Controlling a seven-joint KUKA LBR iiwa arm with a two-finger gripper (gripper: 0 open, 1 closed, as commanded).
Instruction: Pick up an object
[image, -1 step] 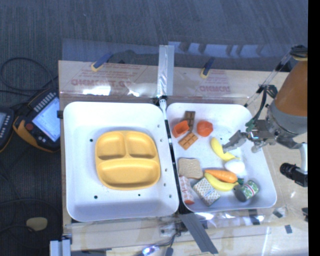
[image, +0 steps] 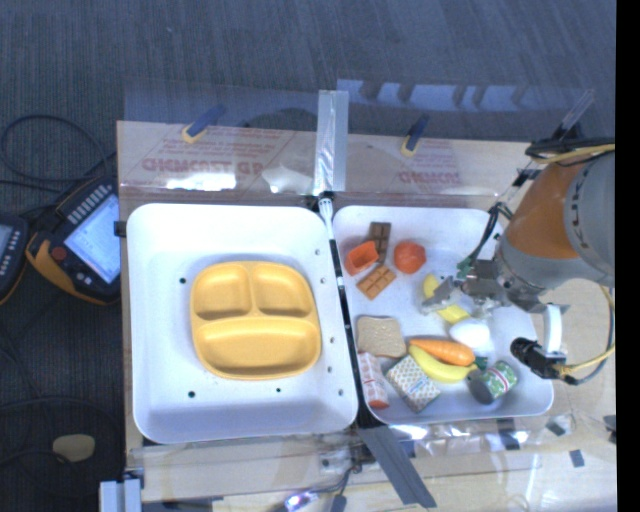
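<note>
The right bin holds several toy foods. Among them are a red tomato, a brown waffle piece, a bread slice, a carrot lying on a banana, a white egg and a green can. My gripper hangs low over the bin's right half. It sits just above a yellow lemon-like piece and beside a small yellow item. The grey wrist hides its tips.
The left bin bears a yellow divided plate. A brown block, an orange piece, a patterned box and a red-white packet also lie in the right bin. A teach pendant lies on the floor at left.
</note>
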